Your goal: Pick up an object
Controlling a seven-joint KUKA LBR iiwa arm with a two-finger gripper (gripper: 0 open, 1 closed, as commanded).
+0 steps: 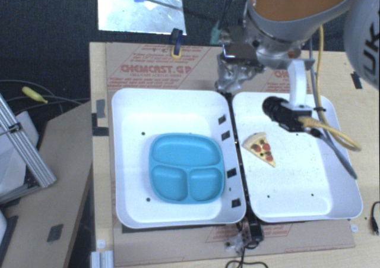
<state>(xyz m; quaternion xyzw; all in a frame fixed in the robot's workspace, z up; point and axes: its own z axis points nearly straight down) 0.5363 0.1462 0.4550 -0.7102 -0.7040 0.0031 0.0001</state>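
A toy pizza slice (260,148) lies in the right bin (297,201), close to the divider between the bins. A light blue divided plate (186,167) rests in the left bin (136,118). My gripper (228,84) hangs at the far rim of the bins, right above the divider, behind and to the left of the pizza slice. Nothing shows under or in it. The grey arm with its orange band covers the upper right of the view.
A black fitting (283,114) with a yellow hose (332,133) hangs from the arm over the back of the right bin. The bins sit on a cardboard sheet (154,68). A yellow-and-blue clamp (176,43) stands at the cardboard's far edge.
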